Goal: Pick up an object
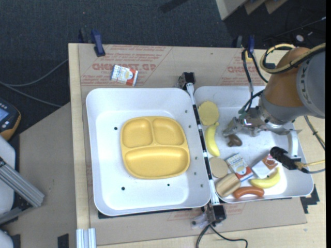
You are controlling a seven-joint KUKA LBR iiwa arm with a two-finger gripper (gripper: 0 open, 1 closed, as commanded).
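The cardboard-covered tabletop [155,61] carries two shallow, glossy white plastic bins. The left bin [103,138] holds a smooth yellow tray [154,147] with three rounded compartments. Right of the tray, the right bin [305,187] holds toy food: a pale round slice [209,112], two curved bananas [211,140] [267,180], a tan disc [219,167], a small carton [237,164], a red sausage [249,192]. The metal gripper [239,127] hangs low there, right of the tray, beside a small brown lump [234,140]; whether it is apart or together cannot be told.

Glossy yellow plastic tray [154,146], smooth white plastic bins [101,138], matt brown board [170,63].
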